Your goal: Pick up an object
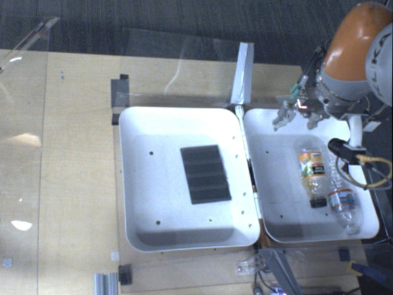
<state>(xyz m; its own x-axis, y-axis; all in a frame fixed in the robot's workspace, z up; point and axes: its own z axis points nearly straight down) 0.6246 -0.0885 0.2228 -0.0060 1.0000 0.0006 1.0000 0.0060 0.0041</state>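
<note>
The gripper (298, 119) hangs with fingers apart and empty over the far edge of the right bin (276, 165), so it seems the approach step; next it must descend onto the orange-labelled bottle (312, 169) lying nearer.

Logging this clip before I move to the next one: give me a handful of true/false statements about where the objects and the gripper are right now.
1. The dark ribbed block lies in the left bin. True.
2. The two bottles lie in the left bin. False: the orange-label bottle and the clear bottle lie in the right bin.
3. The gripper is at the far edge of the right bin. True.
4. The gripper holds the dark ribbed block. False: the block lies apart from it in the other bin, and nothing shows between the fingers.
5. The bottles stand upright. False: both lie on their sides.
</note>
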